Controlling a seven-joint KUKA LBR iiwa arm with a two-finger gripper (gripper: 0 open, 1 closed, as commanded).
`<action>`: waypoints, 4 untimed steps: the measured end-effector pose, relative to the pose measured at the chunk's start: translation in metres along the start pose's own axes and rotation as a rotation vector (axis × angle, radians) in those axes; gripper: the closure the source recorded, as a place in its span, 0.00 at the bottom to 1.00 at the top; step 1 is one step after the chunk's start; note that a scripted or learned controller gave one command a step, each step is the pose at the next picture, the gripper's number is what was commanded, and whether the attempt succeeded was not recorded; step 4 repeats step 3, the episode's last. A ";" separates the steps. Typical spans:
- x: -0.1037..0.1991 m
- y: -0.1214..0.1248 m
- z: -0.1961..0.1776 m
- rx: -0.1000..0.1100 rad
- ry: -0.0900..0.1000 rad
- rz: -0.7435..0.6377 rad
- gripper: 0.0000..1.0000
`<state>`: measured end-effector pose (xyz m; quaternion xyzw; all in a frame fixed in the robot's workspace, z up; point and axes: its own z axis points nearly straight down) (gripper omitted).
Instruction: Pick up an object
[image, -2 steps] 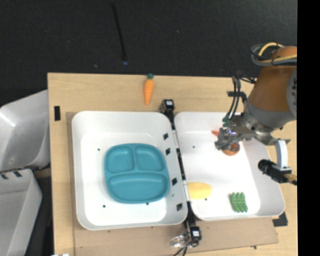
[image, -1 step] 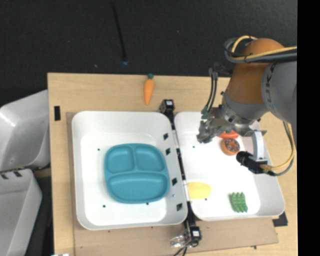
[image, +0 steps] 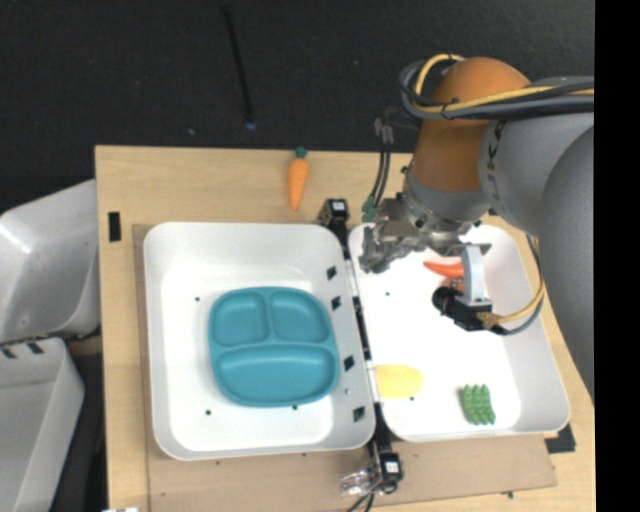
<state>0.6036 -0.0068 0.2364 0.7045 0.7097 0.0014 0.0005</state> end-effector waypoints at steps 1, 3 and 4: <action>0.036 0.030 0.006 0.000 -0.001 0.002 1.00; 0.071 0.058 0.009 0.002 -0.003 0.005 0.00; 0.071 0.058 0.009 0.002 -0.003 0.005 0.00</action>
